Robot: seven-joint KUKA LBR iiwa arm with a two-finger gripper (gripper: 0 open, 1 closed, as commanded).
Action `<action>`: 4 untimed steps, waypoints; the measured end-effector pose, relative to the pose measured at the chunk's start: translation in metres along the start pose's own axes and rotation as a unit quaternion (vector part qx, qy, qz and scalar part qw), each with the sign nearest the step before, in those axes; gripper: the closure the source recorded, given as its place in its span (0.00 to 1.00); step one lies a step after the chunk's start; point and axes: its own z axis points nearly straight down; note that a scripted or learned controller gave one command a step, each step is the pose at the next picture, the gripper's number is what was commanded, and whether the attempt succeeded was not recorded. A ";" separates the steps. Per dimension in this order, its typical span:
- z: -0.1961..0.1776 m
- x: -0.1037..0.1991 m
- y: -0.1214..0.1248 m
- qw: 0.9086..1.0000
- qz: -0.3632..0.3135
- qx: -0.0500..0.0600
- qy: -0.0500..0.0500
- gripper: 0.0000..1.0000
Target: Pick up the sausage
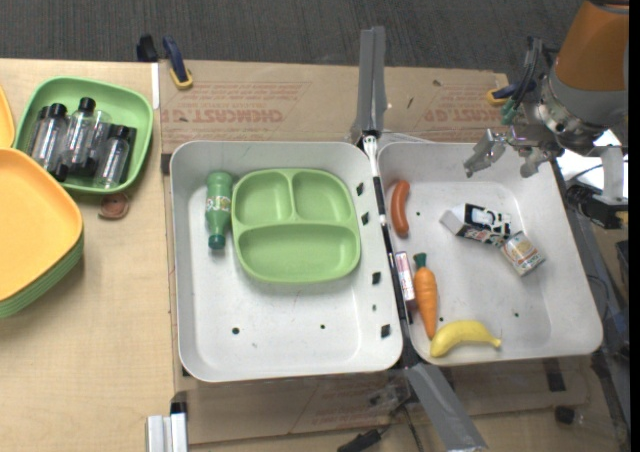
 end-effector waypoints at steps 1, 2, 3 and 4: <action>-0.008 -0.001 0.000 1.000 -0.001 0.001 0.000 1.00; 0.033 -0.042 -0.041 0.993 0.117 0.001 0.000 1.00; 0.036 -0.068 -0.083 0.959 0.285 0.001 0.000 1.00; 0.115 -0.075 -0.086 0.907 0.420 0.000 0.000 1.00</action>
